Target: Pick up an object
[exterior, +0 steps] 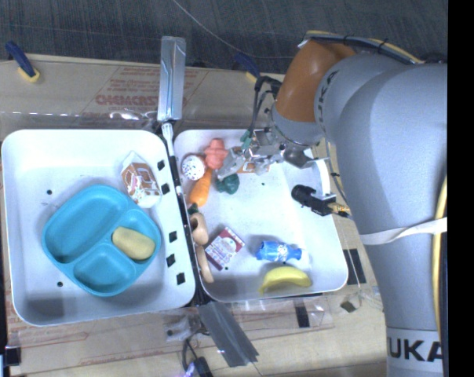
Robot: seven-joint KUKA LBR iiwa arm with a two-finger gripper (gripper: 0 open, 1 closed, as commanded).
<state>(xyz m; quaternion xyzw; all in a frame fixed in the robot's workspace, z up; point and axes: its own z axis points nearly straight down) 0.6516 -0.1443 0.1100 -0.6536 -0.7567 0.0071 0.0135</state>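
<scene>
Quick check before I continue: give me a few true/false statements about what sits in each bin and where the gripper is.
1. The blue divided plate lies in the left bin. True.
2. The yellow potato-like object rests in the right bin. False: it sits on the blue divided plate.
3. The banana lies near the right bin's front edge. True.
4. The gripper is over the left bin. False: it is over the right bin's far end, near the dark green object.
5. The blue bottle lies beside the banana. True.
</scene>
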